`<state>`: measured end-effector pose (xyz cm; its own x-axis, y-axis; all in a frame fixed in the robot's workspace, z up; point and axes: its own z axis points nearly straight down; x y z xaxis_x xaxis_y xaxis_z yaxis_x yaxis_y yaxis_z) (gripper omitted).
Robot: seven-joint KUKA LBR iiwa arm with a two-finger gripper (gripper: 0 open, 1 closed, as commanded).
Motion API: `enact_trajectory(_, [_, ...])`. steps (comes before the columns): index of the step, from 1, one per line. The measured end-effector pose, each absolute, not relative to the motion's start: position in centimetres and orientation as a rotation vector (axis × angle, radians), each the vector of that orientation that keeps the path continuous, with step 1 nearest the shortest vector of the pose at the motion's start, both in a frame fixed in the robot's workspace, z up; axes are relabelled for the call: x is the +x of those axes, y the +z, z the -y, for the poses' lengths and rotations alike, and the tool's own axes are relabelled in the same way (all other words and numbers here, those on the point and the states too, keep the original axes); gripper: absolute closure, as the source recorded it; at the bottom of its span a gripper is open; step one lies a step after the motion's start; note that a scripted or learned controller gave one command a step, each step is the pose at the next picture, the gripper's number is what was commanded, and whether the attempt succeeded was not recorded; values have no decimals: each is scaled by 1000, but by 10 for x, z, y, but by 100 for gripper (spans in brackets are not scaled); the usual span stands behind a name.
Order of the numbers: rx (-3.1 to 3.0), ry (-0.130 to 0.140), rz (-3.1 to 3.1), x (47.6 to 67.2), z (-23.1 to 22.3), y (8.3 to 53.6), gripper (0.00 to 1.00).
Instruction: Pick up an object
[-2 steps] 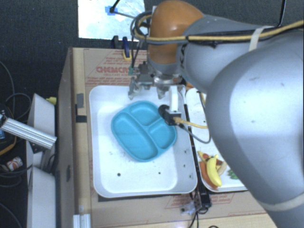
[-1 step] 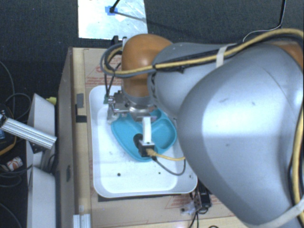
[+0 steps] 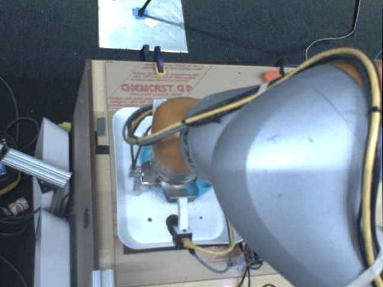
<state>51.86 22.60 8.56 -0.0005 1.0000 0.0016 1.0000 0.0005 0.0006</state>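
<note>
Teal object [image 3: 202,189] peeking out under the wrist near the right side of the left white bin [image 3: 146,232], gripper [image 3: 167,191] down in that bin over it, honestly we can't tell its state, grey arm [image 3: 287,160] covering the bench's right half.

The arm [image 3: 299,160] is showing grey, with an orange band [image 3: 169,133] above the wrist and a yellow cable [image 3: 239,100] running along it. The bin [image 3: 128,220] is showing white, with something turquoise [image 3: 200,188] lying beside the wrist. The brown board [image 3: 179,79] is bearing red lettering. A silver sheet [image 3: 140,17] is lying on dark carpet [image 3: 48,40], with a blue patch [image 3: 141,12].
</note>
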Motion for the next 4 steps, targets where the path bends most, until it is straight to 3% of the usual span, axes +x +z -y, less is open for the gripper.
enact_trajectory(1, [-2220, 0, 2224, 519, -225, 95, 100])
enact_trajectory(2, [-2204, -14, 2232, 486, -187, 163, 100])
enact_trajectory(3, [-2210, -11, 2228, 493, -169, 230, 100])
enact_trajectory(4, [-2207, -1, 2227, 485, -208, 105, 100])
